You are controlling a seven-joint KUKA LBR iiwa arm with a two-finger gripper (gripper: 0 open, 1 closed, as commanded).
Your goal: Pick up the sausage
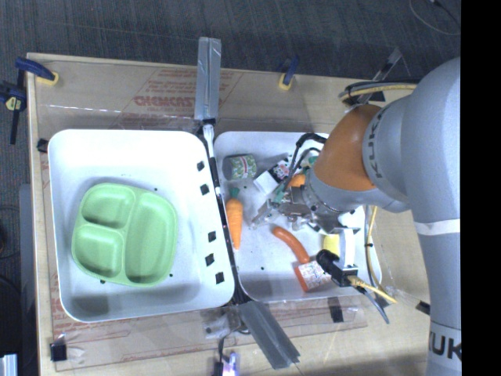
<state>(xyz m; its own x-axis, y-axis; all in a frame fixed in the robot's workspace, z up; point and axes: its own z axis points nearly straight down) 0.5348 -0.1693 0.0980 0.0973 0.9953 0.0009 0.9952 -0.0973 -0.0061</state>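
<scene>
While sausage [291,244] lies flat on right bin [258,276] floor, pickup not yet done. Gripper [275,207] hangs above, sausage just below-right of fingertips, apart. Finger spread: cannot tell. Carrot [233,221] left of fingers. Descent, grasp, lift remain.

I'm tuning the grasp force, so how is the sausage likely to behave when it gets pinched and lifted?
The sausage looks like a smooth, slightly curved toy, so probably light and fairly stiff. Its rounded, glossy-looking skin may slip from the pincer if pinched off-centre. Lying flat on the right bin floor, it could roll sideways when nudged.
</scene>
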